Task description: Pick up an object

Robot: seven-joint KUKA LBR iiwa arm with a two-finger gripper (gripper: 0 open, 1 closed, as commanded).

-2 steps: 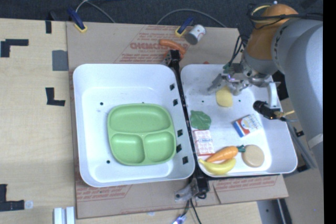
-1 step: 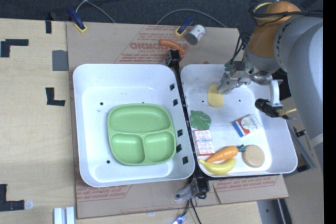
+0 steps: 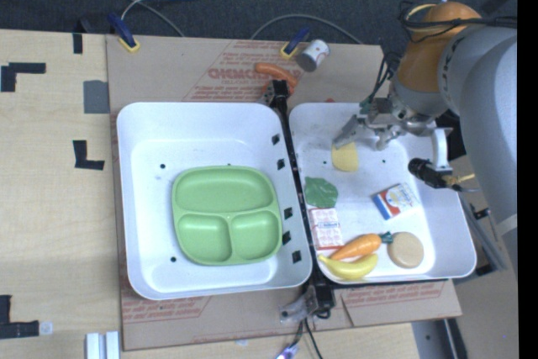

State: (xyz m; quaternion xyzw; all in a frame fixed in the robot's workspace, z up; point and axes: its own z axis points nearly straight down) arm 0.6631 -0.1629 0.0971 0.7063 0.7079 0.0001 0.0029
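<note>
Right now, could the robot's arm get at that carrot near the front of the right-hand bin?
Probably yes. The carrot lies on top, resting across the banana, with nothing covering it. The gripper hangs over the same right bin, by the pale yellow piece, and open floor lies between them.

Both bins are white. The divided tray is light green. The lump is pale yellow, the leaf dark green, the carrot orange with a green top, the banana yellow, the round disc tan. The small packet is red, white and blue; the other packet white with red print.
</note>
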